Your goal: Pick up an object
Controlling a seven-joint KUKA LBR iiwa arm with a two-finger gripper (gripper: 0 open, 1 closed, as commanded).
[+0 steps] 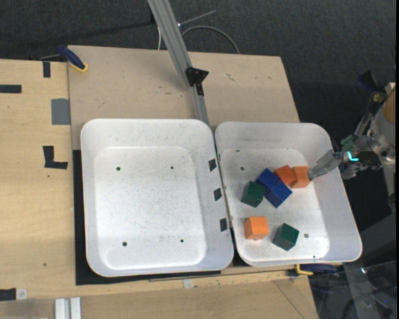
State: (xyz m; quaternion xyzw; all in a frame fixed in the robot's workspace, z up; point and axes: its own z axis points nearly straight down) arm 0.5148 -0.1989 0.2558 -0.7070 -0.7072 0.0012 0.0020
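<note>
The gripper [317, 167] reaches into the right bin [332, 244] from three o'clock, its tip low over the bin's upper right part, and whether it is spread or closed cannot be told from this angle. Its tip sits right against an orange block [300, 177], which lies at about eight o'clock from the tip; whether the two touch is unclear. Just at nine o'clock of that block is a second orange-red block [286, 175], pressed against a blue block [273, 187] that angles down toward seven o'clock. A dark green block [253, 193] lies beside the blue one at its nine o'clock side. Further toward six o'clock in the same bin, apart from the cluster, rest another orange block [256, 228] and, at its three o'clock, a second dark green block [286, 236]. The left bin [93, 178] stands beside the right one at nine o'clock, their rims meeting. Both bins rest on a pale wooden worktop [126, 78] marked with black tape pieces at its nine o'clock edge. A grey metal rail [169, 25] slants in from twelve o'clock, and dark floor lies beyond the worktop.
</note>
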